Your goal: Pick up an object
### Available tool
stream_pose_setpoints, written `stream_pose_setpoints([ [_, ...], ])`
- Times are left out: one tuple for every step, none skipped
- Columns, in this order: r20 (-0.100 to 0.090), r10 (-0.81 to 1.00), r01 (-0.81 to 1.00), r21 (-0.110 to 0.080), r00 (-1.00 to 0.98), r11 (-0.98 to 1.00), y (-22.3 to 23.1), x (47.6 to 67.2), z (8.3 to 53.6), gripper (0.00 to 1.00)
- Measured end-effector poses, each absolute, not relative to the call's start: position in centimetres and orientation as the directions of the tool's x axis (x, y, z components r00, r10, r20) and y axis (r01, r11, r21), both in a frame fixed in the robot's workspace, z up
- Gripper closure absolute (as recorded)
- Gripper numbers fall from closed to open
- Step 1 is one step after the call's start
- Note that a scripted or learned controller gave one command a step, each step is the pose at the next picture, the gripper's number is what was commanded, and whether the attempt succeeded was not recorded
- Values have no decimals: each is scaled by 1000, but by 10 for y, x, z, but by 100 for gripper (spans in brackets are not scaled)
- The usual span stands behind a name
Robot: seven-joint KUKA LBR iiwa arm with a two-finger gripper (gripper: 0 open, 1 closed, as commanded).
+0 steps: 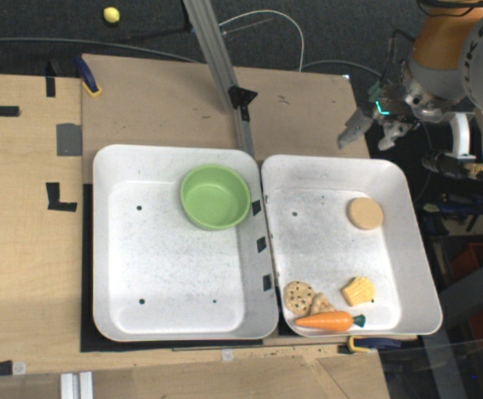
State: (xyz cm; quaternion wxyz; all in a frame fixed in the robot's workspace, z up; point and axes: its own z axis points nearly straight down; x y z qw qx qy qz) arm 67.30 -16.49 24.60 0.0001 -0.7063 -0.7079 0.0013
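The objects for picking lie in the right bin [407, 223], below and well apart from the hand [367, 131], which hangs over the tabletop [308, 98] just past that bin's far rim, near its right corner. Nothing sits between the fingers [351, 130]. One grey finger slants down to the left and a darker part shows beside it, but whether they stand apart or together I cannot tell from this angle. The arm [449, 40] rises to the upper right, its orange band above the wrist.

Nearest the hand is the round tan disc [365, 213], lying alone in the far right part of the right bin. Farther off, along that bin's near edge, a cluster lies close together: a yellow wedge [357, 290], a speckled cookie [298, 296] to its left, a smaller cookie [321, 304] between them, and a carrot [330, 322] lying lengthwise just in front, touching or nearly touching the cookies.

The left bin [125, 248] adjoins the right one and holds a green bowl [215, 196], upright, near its far right corner. A grey pole [212, 36] slants across the tabletop behind the bins. A small yellow ball [111, 14] lies on the dark floor at the far left.
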Motion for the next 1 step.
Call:
stream_pose_setpoints([
  [-1,1000,1000,-6,-3,3,-164,681,186,0],
])
